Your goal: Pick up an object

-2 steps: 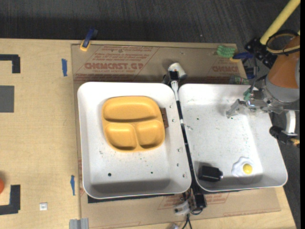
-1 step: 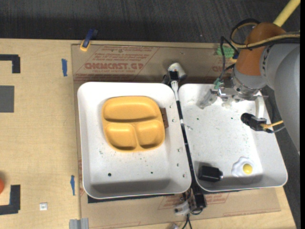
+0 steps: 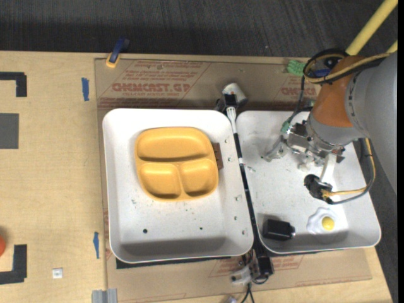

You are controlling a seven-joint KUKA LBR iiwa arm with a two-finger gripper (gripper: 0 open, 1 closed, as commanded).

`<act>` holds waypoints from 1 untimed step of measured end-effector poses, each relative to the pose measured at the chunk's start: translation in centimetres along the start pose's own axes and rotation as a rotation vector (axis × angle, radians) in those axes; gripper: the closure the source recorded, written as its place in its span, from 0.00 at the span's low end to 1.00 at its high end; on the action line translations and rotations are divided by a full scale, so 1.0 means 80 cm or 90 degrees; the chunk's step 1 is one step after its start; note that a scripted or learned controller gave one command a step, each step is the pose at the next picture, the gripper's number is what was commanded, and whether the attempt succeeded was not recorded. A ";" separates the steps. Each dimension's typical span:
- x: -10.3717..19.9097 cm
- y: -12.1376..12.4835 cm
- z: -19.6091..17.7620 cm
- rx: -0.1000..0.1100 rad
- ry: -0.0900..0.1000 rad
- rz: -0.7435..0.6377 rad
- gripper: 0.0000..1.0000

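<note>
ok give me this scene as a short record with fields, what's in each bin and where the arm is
left bin: shallow white bin holding a yellow three-compartment plastic tray
right bin: shallow white bin holding a small black block near its front edge and a white fried-egg toy with a yellow yolk in its front right corner
arm: grey arm with orange band reaching in from the right, over the right bin's back half
gripper: two-finger gripper, above the bin floor, nothing seen between its fingers
bench: brown cardboard-covered surface
</note>
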State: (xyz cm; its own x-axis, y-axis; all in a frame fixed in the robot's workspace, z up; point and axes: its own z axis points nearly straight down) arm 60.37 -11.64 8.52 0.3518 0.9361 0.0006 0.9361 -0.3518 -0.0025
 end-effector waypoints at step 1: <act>-0.020 0.042 0.000 -0.003 -0.001 -0.150 0.00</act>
State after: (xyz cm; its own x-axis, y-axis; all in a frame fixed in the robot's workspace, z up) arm 62.98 -14.34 8.50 0.1236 0.9923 -0.0011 0.9923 -0.1236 0.0020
